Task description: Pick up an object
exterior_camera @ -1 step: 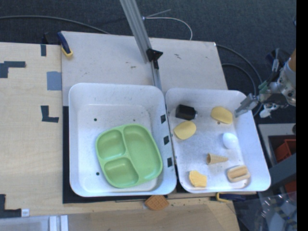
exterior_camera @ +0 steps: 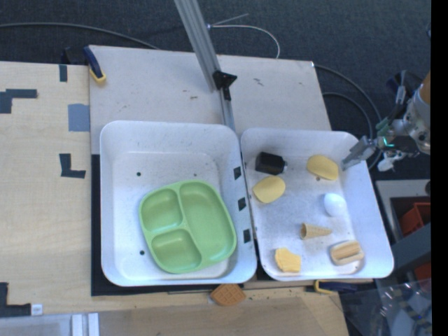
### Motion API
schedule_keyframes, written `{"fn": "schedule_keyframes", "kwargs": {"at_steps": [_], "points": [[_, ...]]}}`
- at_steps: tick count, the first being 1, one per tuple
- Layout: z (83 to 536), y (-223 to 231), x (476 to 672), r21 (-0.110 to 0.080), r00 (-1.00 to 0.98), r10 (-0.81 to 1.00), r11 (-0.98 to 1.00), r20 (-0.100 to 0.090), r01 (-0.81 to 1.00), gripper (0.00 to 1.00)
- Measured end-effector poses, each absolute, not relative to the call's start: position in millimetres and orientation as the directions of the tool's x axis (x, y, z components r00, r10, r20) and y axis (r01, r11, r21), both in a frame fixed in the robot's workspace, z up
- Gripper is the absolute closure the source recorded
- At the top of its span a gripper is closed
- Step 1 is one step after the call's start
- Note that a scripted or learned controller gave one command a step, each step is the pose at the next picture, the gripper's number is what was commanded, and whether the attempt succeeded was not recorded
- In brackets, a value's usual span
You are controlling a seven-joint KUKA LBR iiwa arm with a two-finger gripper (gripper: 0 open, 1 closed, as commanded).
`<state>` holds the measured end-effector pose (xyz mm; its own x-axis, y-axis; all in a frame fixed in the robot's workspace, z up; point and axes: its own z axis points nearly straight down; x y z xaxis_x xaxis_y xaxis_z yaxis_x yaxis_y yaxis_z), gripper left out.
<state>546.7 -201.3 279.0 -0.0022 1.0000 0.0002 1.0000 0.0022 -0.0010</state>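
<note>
The right bin [exterior_camera: 364, 180] holds several small items: a black block [exterior_camera: 269, 163], a yellow rounded piece [exterior_camera: 323, 166], a second yellow piece [exterior_camera: 269, 189], a white egg-like ball [exterior_camera: 334, 203], an orange cone [exterior_camera: 316, 231], a yellow chunk [exterior_camera: 287, 260] and a tan roll [exterior_camera: 345, 252]. My gripper [exterior_camera: 369, 158] hovers over the bin's upper right rim, open, with nothing between its fingers. One grey finger [exterior_camera: 353, 153] points toward the yellow rounded piece, a short way right of it.
The left bin [exterior_camera: 119, 145] holds a green divided plate [exterior_camera: 187, 225]. A waffle-patterned cookie [exterior_camera: 227, 295] lies on the bench just below the bins. A grey metal pole [exterior_camera: 199, 33] slants down to the bins' shared top edge. Cables run behind the bench.
</note>
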Motion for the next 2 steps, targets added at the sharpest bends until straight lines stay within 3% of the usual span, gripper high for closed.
{"fn": "schedule_keyframes", "kwargs": {"at_steps": [2], "points": [[155.3,-198.8,549.3,-0.008,-0.001,1.000,0.001,0.001,1.000,0.00]]}}
